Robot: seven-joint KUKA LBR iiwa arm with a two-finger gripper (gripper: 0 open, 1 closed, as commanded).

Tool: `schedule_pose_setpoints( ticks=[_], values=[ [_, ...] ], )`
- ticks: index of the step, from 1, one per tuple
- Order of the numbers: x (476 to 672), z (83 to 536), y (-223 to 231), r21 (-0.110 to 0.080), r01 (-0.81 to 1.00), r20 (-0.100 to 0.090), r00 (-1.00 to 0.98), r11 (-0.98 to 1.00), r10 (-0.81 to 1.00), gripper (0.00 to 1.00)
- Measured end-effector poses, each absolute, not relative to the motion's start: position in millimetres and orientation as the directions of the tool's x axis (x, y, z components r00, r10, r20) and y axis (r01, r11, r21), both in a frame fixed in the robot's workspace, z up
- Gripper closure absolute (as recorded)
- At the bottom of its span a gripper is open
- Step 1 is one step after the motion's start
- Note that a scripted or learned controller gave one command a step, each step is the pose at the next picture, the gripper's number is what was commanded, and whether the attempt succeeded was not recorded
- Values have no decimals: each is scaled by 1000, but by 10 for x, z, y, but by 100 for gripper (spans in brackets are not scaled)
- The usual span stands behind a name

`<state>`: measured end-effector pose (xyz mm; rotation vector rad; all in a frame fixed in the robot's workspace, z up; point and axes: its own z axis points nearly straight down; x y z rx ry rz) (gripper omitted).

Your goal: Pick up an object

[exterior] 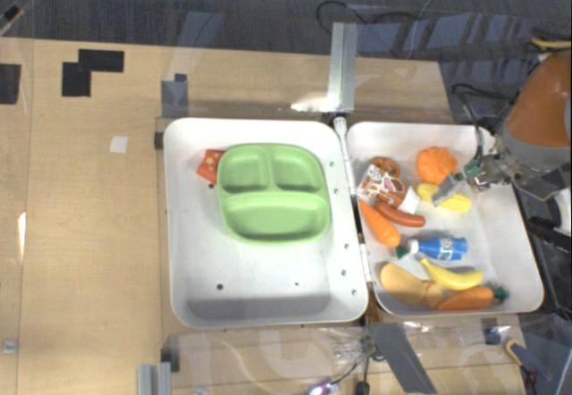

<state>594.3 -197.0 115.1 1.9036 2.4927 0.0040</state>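
Claw [471,175] sat low in the right white bin [527,246], fingers' state impossible to tell, just beside a small yellow plastic piece [452,202] and near an orange round pumpkin-like toy [435,163]. Blue-labelled bottle [441,248] and yellow banana [451,276] lay further down. Left white bin [183,232] held a green sectioned plastic tray [271,192].

The green divided tray [273,192] looks like matt plastic, the white bins [192,232] glossy, the desk [80,205] pale wood.
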Motion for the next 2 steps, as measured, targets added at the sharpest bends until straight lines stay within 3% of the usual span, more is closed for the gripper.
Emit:
schedule_pose_setpoints(
  ticks=[1,2],
  values=[
    [5969,1281,-1963,12,964,-6,-265,265,964,100],
    [6226,900,-2005,12,997,3,73,-73,997,100]
  ],
)
